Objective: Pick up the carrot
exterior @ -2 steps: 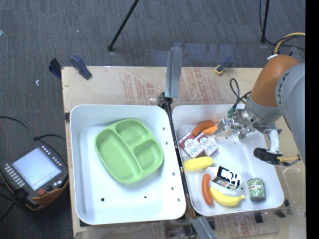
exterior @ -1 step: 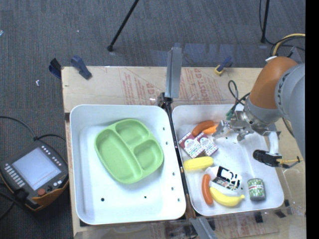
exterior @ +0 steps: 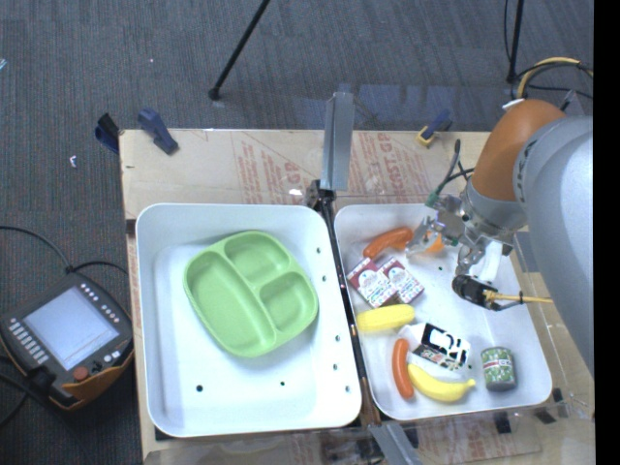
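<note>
The arm (exterior: 542,177) is reaching in from the right and hanging over the upper part of the right bin (exterior: 535,352). The pincer (exterior: 441,232) is sitting low at the bin's upper middle, just beside a small orange patch (exterior: 437,245) that is showing under its tip. Whether the pincer is released or clenched cannot be told here; the wrist is covering most of it.

The carrot (exterior: 387,240) is judged to be the tapered orange piece lying slantwise near the top left of the right bin, just above the two small red cartons (exterior: 385,281) and just left of the pincer. Nothing is showing it as gripped or lifted: it is lying on the bin floor.

Step in hand, as a judgement: approach and alignment, with the grasp not yet confirmed.

The next move is calling for:
- shifting the pincer slightly left, over the carrot's middle;
- turning the wrist so the closing direction is crossing the carrot's long axis;
- descending without pressing on the cartons;
- closing, then lifting straight up.

The yellow corn cob (exterior: 385,318), the banana (exterior: 441,384), the sausage (exterior: 401,368) and the small can (exterior: 499,367) are lying well apart lower in the bin. The green plate (exterior: 251,294) is sitting in the left bin (exterior: 165,376).
</note>
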Motion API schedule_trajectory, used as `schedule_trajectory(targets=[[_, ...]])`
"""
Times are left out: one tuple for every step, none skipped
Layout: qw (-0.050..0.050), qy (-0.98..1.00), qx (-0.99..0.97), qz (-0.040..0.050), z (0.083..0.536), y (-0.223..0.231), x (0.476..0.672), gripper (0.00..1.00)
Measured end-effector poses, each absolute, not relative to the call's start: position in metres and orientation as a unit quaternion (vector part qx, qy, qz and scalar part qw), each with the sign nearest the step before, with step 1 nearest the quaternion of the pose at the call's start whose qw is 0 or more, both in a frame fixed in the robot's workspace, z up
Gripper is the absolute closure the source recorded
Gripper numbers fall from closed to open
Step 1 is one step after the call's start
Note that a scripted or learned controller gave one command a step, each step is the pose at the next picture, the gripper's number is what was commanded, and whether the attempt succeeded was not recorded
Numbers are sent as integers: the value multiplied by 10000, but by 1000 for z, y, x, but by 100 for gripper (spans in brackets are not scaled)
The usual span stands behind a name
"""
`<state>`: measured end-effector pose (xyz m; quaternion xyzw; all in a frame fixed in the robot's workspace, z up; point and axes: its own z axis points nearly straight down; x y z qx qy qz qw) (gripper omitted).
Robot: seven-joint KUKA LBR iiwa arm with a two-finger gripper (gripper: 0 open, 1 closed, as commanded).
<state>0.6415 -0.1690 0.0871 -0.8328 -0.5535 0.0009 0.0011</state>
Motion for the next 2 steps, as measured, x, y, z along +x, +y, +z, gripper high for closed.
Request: schedule_trajectory(targets=[[24, -5412, -8409, 25, 90, -162, 644, 100], [27, -5430, -8397, 26, 96, -160, 645, 0]])
